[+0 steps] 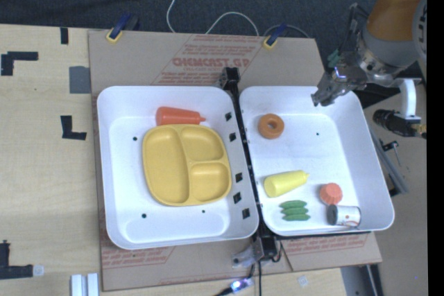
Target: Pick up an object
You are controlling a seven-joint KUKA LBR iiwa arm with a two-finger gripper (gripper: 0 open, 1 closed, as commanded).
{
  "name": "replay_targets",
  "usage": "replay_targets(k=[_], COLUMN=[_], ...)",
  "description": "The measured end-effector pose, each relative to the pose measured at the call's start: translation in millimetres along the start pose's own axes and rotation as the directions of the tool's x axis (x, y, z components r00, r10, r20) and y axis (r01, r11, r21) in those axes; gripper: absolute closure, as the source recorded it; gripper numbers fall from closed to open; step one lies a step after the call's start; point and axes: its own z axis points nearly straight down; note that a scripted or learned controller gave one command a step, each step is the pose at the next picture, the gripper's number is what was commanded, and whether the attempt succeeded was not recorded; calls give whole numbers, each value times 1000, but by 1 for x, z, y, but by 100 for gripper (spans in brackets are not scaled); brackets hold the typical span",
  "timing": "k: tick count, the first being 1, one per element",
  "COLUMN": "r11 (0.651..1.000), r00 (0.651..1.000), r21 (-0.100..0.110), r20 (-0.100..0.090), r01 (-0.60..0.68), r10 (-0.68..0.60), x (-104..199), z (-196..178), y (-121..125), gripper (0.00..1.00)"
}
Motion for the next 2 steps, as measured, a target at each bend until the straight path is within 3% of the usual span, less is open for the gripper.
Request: replay_targets(k=[2], r11=[1000], r00=[1000], r21=[2], r20=[0], r01=[3], r10=[-3], x=[90], z=[15], y=[-5], gripper=[100])
